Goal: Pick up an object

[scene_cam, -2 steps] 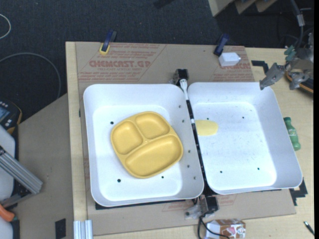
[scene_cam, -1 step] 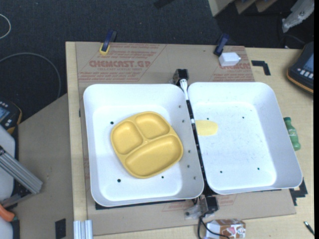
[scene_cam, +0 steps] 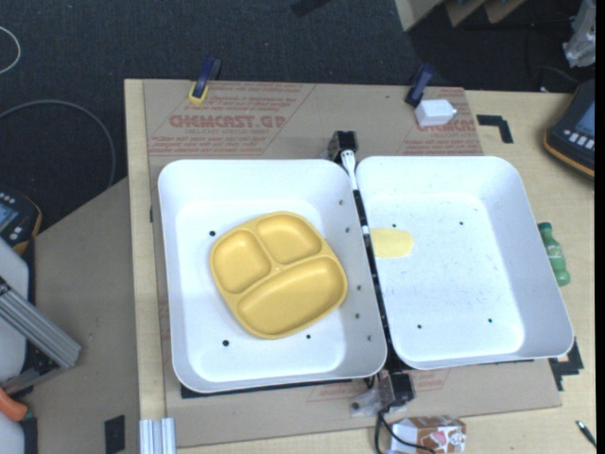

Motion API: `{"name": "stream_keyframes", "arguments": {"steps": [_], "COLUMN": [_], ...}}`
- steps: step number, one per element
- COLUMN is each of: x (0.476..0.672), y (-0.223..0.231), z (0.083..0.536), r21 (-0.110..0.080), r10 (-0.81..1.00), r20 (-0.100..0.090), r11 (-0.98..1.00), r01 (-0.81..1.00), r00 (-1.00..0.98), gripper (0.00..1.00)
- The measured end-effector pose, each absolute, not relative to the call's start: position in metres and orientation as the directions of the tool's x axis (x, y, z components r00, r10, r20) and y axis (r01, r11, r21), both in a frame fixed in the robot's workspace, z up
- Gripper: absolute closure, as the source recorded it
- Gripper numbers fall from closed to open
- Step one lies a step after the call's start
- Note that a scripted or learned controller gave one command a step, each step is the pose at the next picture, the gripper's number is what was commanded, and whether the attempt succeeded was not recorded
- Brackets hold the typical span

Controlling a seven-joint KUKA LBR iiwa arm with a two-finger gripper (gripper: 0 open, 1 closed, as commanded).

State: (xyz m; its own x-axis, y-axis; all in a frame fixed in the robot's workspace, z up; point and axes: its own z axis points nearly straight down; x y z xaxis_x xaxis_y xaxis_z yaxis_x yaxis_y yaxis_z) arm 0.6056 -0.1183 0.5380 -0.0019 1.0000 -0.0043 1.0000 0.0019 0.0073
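Camera view, inventory. Item 1: yellow divided plate (scene_cam: 277, 273), 3 compartments, lying flat in left bin (scene_cam: 180, 253), roughly centred, slightly rotated. Item 2: small pale-yellow flat piece (scene_cam: 391, 243) in right bin (scene_cam: 529, 291), near its left wall, just beside the seam btwn bins. Both bins sit side by side, touching, on cardboard-covered surface (scene_cam: 284, 116). Green object (scene_cam: 554, 253) at right bin's outer edge. Hand: state cannot be told.

yellow plate (scene_cam: 278, 274), white bins (scene_cam: 180, 253)
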Motion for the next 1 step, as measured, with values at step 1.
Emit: {"name": "stream_keyframes", "arguments": {"steps": [1], "x": [0.5792], "y": [-0.1172], "z": [0.4129], "r21": [-0.015], "r10": [1.0], "r20": [0.003], "r11": [-0.002], "r01": [1.0], "r00": [0.002], "gripper": [1.0]}}
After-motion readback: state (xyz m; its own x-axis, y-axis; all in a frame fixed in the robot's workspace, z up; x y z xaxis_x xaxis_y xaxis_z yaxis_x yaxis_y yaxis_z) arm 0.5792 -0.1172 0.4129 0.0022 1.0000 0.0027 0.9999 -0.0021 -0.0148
